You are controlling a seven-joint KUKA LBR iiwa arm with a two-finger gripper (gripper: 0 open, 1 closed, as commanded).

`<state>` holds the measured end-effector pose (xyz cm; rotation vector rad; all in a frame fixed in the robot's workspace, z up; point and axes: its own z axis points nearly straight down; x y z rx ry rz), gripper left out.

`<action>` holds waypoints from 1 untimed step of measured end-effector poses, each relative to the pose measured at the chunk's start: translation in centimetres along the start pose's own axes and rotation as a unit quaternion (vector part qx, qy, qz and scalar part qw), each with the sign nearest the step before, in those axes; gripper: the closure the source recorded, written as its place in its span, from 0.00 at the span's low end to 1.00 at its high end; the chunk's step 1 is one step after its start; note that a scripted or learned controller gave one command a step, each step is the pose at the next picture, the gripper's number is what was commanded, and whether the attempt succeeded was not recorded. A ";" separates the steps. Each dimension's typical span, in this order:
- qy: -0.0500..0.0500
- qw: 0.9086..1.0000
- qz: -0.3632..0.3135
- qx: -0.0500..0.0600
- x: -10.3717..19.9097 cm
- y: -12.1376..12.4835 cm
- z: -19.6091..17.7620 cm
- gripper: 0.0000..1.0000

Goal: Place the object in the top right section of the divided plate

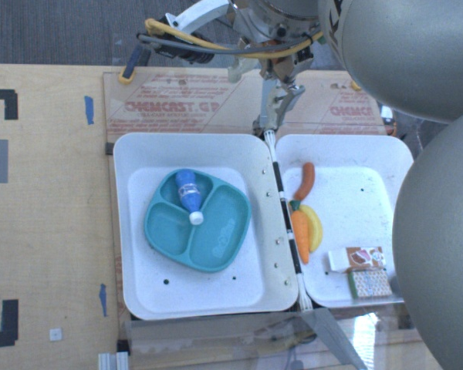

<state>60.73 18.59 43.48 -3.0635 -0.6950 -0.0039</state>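
A teal divided plate (216, 241) lies in the left bin (139, 160). A small blue bottle with a white cap (189, 193) lies across the plate's upper part, cap toward the middle. My gripper (272, 116) hangs above the far end of the seam between the two bins, well away from the plate and the bottle, and nothing shows between its fingers.
The right bin (393, 160) holds a sausage (306, 181), a carrot (300, 236), a banana (315, 228) and two small cartons (364, 268) near its front right. The large grey arm covers the right side of the view. A cardboard sheet (185, 102) lies behind the bins.
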 end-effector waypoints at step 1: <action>0.001 1.000 0.003 -0.001 0.0 0.2 -1.0 1.00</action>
